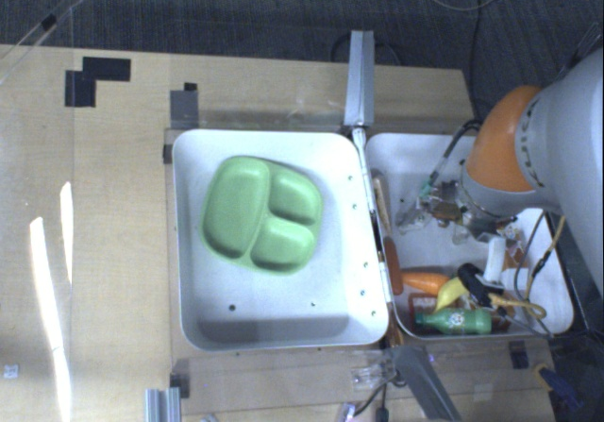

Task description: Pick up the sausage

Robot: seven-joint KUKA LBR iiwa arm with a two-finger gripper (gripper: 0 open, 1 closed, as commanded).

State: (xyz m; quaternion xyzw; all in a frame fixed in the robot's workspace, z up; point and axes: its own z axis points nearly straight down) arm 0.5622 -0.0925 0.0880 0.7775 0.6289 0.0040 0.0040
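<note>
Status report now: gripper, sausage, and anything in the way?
Arm over right bin, gripper hidden under wrist. Sausage not identified. Carrot, banana, green bottle crowd the bin's near end. Green tray in left bin.

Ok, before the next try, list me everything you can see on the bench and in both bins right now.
Shallow white bin on the left: 1, white, left half of the bench.
Green three-compartment plastic plate: 1, light green, in the left bin, toward its far side.
Shallow white bin on the right: 1, white, beside the left bin.
Orange carrot-shaped toy: 1, orange, right bin, near its front left.
Yellow banana-shaped toy: 1, yellow, right bin front, just right of the carrot.
Green plastic bottle: 1, green, lying along the right bin's front edge.
Grey arm with orange band: 1, reaching in over the right bin.
Gripper: 1, dark, low over the right bin; nothing visibly held.
</note>
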